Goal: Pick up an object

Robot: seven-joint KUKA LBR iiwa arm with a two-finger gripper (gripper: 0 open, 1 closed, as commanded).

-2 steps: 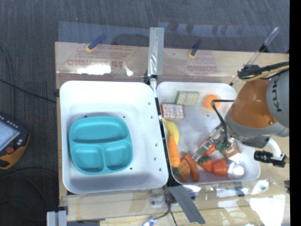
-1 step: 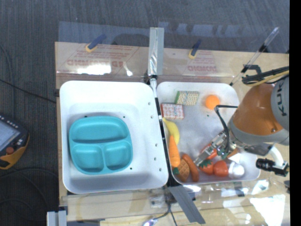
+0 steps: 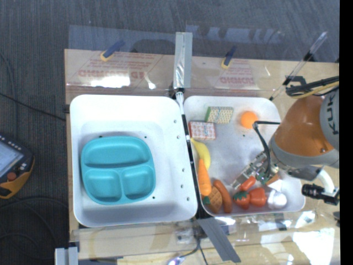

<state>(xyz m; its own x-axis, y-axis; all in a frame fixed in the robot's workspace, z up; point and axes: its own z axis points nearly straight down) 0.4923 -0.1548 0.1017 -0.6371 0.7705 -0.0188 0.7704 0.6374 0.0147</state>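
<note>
While the left bin [image 3: 94, 109] holds a teal tray [image 3: 117, 168] with three compartments, the right bin [image 3: 231, 101] is crowded — two small boxes [image 3: 202, 130] and an orange ball [image 3: 249, 118] near its far wall, a banana [image 3: 203, 152] and carrot [image 3: 204, 179] lying end to end along its left wall, long axes running near to far. Red toy foods [image 3: 251, 197] cluster at the near edge. The gripper [image 3: 255, 173] hangs over them — whether clenched or released cannot be told.
</note>
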